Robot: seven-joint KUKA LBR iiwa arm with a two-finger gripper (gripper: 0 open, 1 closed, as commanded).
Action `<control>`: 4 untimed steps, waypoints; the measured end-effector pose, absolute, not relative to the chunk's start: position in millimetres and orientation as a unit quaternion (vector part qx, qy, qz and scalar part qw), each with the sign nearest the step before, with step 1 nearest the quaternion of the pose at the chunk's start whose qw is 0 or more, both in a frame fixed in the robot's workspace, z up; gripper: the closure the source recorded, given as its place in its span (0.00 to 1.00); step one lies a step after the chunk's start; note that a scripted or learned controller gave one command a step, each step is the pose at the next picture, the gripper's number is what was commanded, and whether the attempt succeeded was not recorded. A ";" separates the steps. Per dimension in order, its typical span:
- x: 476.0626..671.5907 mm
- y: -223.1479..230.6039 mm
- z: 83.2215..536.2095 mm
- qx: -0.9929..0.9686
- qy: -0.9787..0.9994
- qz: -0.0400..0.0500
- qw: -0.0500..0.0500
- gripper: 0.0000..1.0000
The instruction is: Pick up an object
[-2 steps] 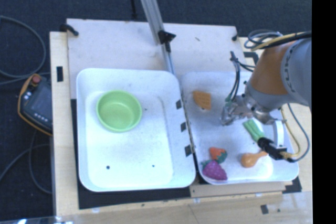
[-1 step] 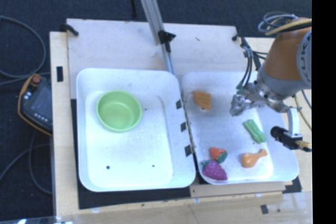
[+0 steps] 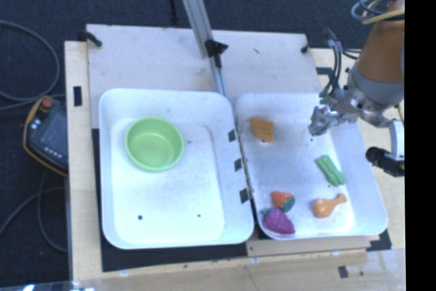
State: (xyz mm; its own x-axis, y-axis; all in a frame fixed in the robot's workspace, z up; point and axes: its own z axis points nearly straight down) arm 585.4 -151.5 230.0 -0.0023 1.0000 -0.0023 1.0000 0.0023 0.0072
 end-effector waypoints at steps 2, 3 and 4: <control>573.2 -104.1 243.0 0.705 0.709 0.000 0.000 1.00; 552.4 -54.9 251.7 0.704 0.710 0.001 0.000 1.00; 536.2 -9.8 240.6 0.705 0.709 0.000 0.000 1.00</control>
State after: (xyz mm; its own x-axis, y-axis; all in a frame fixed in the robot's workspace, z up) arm 536.2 -9.8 240.6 -0.0062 1.0000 0.0010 1.0000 0.0062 0.0002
